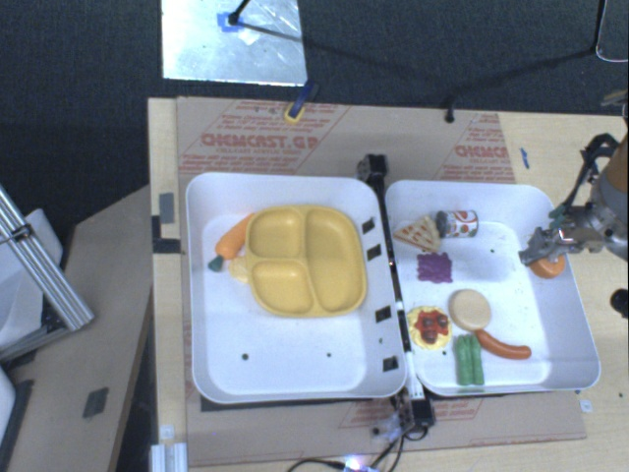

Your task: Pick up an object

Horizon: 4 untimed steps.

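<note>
**Arm at the Right Bin's Far Edge, Orange Piece Just Beneath**

Dark carpet surrounds a pale bench [118, 293] on which two shallow white bins sit side by side over a sheet of printed cardboard [265, 136]. At the right rim of the right bin [565, 362] the pincer [543, 251] hangs low, and a small orange piece [549, 265] lies directly under its tip, touching or nearly so. Whether the pincer is apart, together or clamped on that piece I cannot tell; the tip is small and dark against the rim.

Everything else lies to the pincer's left. Nearest, further into the same bin, are a purple piece [434, 266], a small can [460, 223] and a wedge-shaped slice [420, 233]. Toward the camera side of the pincer sit a round bun [471, 309], a sausage [504, 345], a green vegetable [469, 360] and a small plate of spaghetti [429, 327]. Well away to the left, across the divider, the left bin [226, 362] carries a yellow sectioned tray [300, 261] with a carrot [232, 237] against its far-left edge.

The step in hand looks like the approach or the grasp itself, aimed at the orange piece. It probably rests against the bin's sloping wall, so the next move calls for a firm close squarely over it, then a straight lift; a glancing close could squeeze it out along the slope.
</note>
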{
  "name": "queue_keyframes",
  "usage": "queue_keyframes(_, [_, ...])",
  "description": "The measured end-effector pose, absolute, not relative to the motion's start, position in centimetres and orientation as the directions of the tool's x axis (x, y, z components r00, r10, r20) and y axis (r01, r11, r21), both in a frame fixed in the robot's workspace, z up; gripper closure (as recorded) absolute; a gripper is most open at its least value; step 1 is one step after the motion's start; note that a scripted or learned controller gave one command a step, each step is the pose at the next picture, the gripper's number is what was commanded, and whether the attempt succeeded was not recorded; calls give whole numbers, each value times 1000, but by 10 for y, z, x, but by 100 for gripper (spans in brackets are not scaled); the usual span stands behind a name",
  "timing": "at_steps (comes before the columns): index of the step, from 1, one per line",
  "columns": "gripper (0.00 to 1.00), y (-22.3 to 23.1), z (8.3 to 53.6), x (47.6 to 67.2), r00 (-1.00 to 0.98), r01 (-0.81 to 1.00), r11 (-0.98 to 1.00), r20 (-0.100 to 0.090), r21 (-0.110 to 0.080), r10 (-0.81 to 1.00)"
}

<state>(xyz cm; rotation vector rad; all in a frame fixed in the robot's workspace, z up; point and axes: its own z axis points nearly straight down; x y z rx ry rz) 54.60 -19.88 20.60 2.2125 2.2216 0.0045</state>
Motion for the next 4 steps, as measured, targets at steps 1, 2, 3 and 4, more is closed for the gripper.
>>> queue_keyframes(1, [100, -199, 226, 547, -5, 1000, 5, -2, 5, 1000])
queue_keyframes(2, [100, -148, 216, 561, -9, 1000, 9, 1, 2, 1000])
queue_keyframes(3, [100, -105, 213, 576, -8, 1000, 8, 0, 3, 1000])
queue_keyframes(4, [100, -51, 231, 594, -10, 1000, 10, 2, 4, 1000])
